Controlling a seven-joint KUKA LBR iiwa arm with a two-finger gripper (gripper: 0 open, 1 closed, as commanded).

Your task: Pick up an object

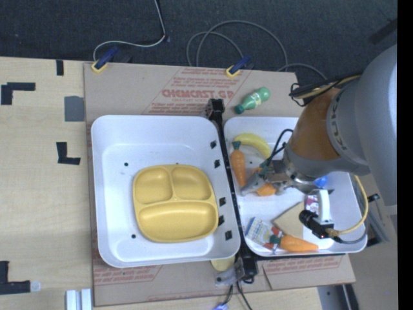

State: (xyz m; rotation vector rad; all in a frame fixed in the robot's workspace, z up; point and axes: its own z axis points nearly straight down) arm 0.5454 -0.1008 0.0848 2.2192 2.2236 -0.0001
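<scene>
The right bin [348,245] holds several toy foods: a yellow banana [253,143], an upright orange carrot [239,167], a small orange piece [265,190], a tan wedge [290,220], a second carrot [297,243] near the front rim, and a small printed packet [259,230]. My gripper [270,173] reaches in from the right, low over the middle of this bin, right beside the small orange piece and the upright carrot. The grey wrist with its orange band [315,129] hides the bin's right part.
The left bin [110,141] carries a yellow divided plate [174,202]. A green bottle [252,99] lies on the cardboard behind the right bin. Cables loop across the dark floor at the back. Blue and yellow clips hold the cardboard's far edge.
</scene>
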